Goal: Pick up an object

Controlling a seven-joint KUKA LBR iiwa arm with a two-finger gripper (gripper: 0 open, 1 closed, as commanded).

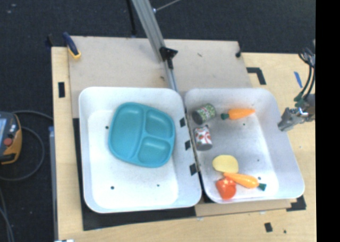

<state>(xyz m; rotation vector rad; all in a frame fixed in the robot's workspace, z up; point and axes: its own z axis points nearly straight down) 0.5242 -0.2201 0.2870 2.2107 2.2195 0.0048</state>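
The right bin [281,150] holds several small objects. A green can [204,113] lies near its back left corner, with a small carrot [239,113] just to the right of it. Below them a silver and red can [203,138] lies by the left wall. Toward the front sit a yellow lemon-like piece [225,163], a second carrot [243,180] and a red pepper [226,188]. My gripper [292,119] hangs at the bin's right rim, apart from all of these, with nothing seen in it.
The left bin [95,182] bears a teal divided plate [142,134]. A slanted metal rail [151,28] runs from the top down to the gap between the bins. Cables [307,76] hang at the right edge.
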